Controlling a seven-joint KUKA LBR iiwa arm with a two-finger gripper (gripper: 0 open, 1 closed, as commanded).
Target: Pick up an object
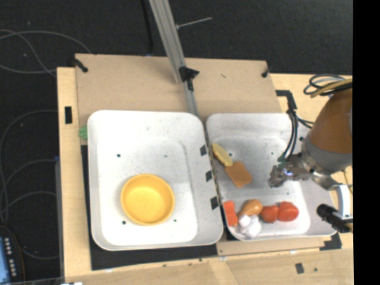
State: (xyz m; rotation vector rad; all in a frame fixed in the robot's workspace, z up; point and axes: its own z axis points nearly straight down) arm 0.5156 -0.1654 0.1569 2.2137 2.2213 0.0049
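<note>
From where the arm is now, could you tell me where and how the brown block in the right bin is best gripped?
Probably from above, across the short sides of the brown block: it lies flat and tilted. The yellow piece touches its upper-left end, so grip nearer the free lower-right end.

1. Bench [68,177]: light wood top, set against a dark floor
2. Brown board [130,85]: lies flat on the bench, behind and under the bins
3. Left white bin [107,135]: shallow, rests on the bench, its right edge just beside the other bin
4. Right white bin [255,135]: shallow, rests on the bench near its right side
5. Metal post [169,34]: slants up from the board's rear middle
</note>
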